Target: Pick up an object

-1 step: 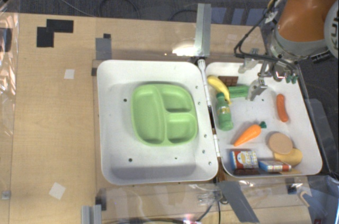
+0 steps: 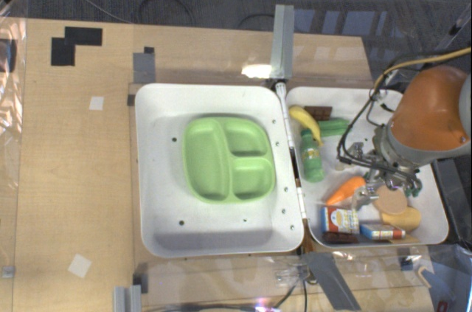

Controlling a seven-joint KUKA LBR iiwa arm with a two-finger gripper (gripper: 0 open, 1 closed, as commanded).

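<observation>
Orange carrot (image 2: 344,192), tapered, lying slantwise, tool (image 2: 377,185) just beside it

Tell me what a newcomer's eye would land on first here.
The green tray with its compartments, lying in the middle of the left bin. Then the arm's orange band at the right, above the right bin, which is crowded with a banana, a carrot and a green bottle.
</observation>
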